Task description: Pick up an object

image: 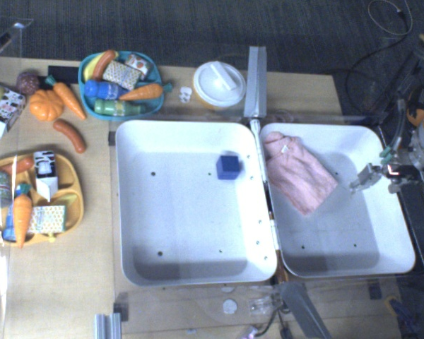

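Against the far-left corner of the right bin [381, 260] lies a crumpled pink cloth [297, 171], which looks soft, light and limp, so a pinch on one of its raised folds near the middle should serve better than a grab at its flat edge. Well apart in the left bin [148, 260] sits a small blue cube [228, 166], seemingly stiff and easy to clamp by two opposite faces, while the gripper [362, 179] hangs over the right bin's right side, holding nothing, its spread beyond telling. Both bins have smooth white floors with ample room, on a wooden bench [92, 210] crowded with toy food at the left.
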Controlling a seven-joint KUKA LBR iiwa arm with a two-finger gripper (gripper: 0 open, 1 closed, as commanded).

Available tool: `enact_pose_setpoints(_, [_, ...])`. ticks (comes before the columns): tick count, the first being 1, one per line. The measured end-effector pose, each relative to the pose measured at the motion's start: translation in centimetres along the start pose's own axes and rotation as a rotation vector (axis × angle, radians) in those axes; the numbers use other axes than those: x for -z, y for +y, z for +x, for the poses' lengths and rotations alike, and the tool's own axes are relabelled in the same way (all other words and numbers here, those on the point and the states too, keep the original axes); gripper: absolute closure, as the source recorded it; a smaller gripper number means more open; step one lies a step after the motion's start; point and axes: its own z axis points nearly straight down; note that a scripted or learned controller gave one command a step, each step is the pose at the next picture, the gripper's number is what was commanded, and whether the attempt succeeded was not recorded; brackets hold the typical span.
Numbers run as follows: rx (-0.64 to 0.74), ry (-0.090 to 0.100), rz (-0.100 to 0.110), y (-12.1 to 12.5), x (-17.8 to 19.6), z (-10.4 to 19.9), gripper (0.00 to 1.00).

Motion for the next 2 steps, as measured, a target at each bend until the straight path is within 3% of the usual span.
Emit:
enact_pose_setpoints(1, [0.000,0.000,0.000,0.0,0.0,0.0,0.00])
enact_pose_setpoints(2, [-0.029,0.000,-0.002,6.1,-13.1,2.8,0.00])
